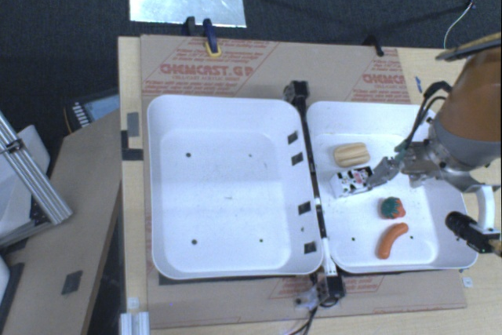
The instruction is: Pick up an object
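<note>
Where the hand (375,175) reaches, the card (353,181) lies just beside.

The arm (471,102) comes in from the right edge of the frame, in the right-middle part. Its orange band sits uppermost, with the grey wrist below it, slanting down and to the left. The gripper (375,175) points left and slightly down, ending just right of the frame's centre line, low over the surface beneath. A black part of the arm juts out at the lower right.
</note>
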{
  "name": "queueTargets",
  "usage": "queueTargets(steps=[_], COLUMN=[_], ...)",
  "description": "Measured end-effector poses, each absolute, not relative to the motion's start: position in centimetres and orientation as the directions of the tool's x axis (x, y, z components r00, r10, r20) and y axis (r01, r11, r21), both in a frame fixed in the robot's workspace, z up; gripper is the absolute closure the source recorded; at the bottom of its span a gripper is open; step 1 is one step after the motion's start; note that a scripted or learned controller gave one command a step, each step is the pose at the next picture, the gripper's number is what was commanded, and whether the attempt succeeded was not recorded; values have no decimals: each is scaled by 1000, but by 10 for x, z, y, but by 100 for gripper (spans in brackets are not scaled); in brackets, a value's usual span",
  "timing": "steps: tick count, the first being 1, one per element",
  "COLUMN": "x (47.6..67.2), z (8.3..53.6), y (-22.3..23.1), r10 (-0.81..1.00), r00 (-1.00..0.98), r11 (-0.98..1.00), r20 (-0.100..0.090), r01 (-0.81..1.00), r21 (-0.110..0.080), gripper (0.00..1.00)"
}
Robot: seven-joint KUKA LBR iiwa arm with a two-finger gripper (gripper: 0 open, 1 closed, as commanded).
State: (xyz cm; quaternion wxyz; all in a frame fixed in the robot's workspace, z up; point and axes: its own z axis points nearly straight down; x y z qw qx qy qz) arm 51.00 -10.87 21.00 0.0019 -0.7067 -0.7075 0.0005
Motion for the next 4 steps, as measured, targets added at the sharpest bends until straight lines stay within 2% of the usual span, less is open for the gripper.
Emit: queueTargets(steps=[1, 2, 3, 4], x=[486, 556, 553, 498], z=[209, 272, 279, 255], y=[-73, -51, -53, -123], r10=[1000, 1000, 1000, 1000], r00=[-6, -9, -9, 7], r11=[6, 9, 9, -7], r20=[2, -1, -1, -2], r01=[1000, 1000, 1000, 1000], r21=[-1, 12, 6, -2], gripper=[0, 0, 100, 100])
